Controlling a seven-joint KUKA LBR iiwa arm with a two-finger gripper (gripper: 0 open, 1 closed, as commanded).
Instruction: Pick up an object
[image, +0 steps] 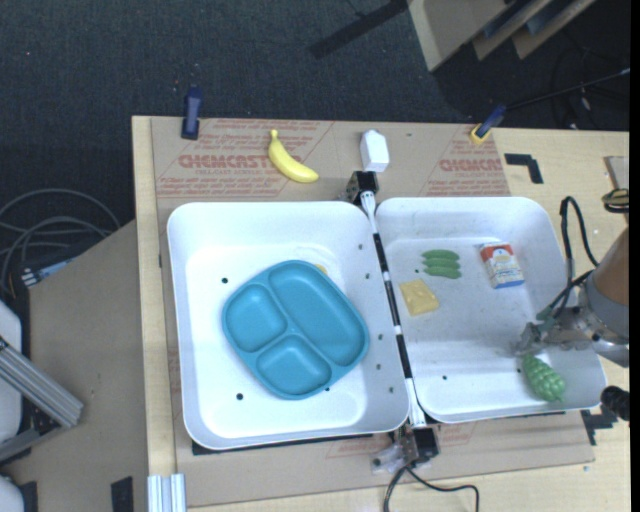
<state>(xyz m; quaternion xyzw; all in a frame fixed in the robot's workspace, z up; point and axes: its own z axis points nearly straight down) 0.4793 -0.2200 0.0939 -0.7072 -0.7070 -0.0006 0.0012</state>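
Objects lie in the right bin (560, 240): green pea pods (441, 263), a yellow wedge (419, 297), a small carton (501, 266) and a knobbly green fruit (543, 379). The gripper (537, 338) hangs just above that fruit; whether it grips, I cannot tell. The left bin (200, 250) holds a blue divided plate (293, 328). A banana (289, 160) rests on the bench's brown board (240, 150), above dark carpet (100, 60).

Dark carpet floor (100, 60) (grey cables (40, 235) at left) around a cardboard-topped bench (240, 160).
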